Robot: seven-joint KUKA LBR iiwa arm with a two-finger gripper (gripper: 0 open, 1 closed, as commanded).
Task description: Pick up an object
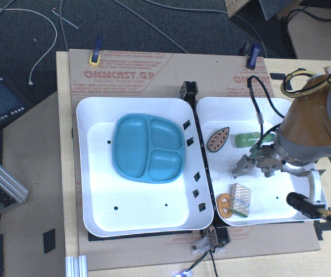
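Jaws (244, 167) low in the right bin (269, 212), spread cannot be told — nothing visibly held. Green object (247, 139) just behind them, patterned packet (241, 199) just ahead — either could be the target.

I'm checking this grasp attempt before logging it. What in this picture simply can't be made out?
- Gripper, camera view: small and dark against the right bin; whether its fingers are open or shut is unclear, and so is any contact with an object.
- Green object: its right end is hidden behind the arm.
- Orange item: partly covered by the patterned packet; its shape is unclear.
- Arm: cut off by the right edge.
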